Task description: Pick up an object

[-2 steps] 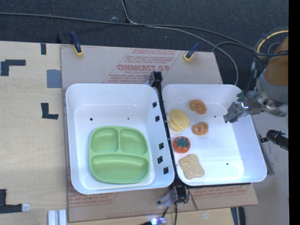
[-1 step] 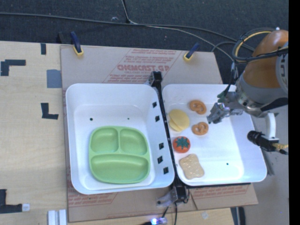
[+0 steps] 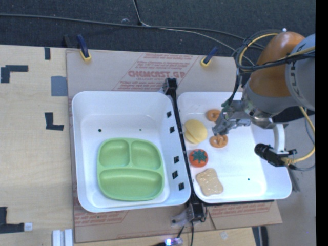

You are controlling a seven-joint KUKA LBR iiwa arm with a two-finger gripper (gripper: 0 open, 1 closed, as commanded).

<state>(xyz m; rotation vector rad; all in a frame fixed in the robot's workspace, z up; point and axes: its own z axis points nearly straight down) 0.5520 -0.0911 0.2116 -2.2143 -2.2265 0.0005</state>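
Note:
The right bin (image 3: 256,186) holds several toy foods: a yellow rounded piece (image 3: 195,131) by the divider, a red tomato (image 3: 198,158) below it, a tan bread slice (image 3: 209,182) near the front, an orange ring (image 3: 212,115) at the back, and a second orange ring (image 3: 219,141) in the middle. My gripper (image 3: 221,128) hangs over the right bin, its tips just above that second ring and between the two rings. Whether anything sits between the fingers is hidden from this angle.
The left bin (image 3: 87,111) holds a green divided plate (image 3: 130,168). A black divider strip (image 3: 175,132) runs between the bins. Two blue-and-yellow clamps (image 3: 83,49) (image 3: 208,58) pin the cardboard at the back. Cables trail over the dark floor behind.

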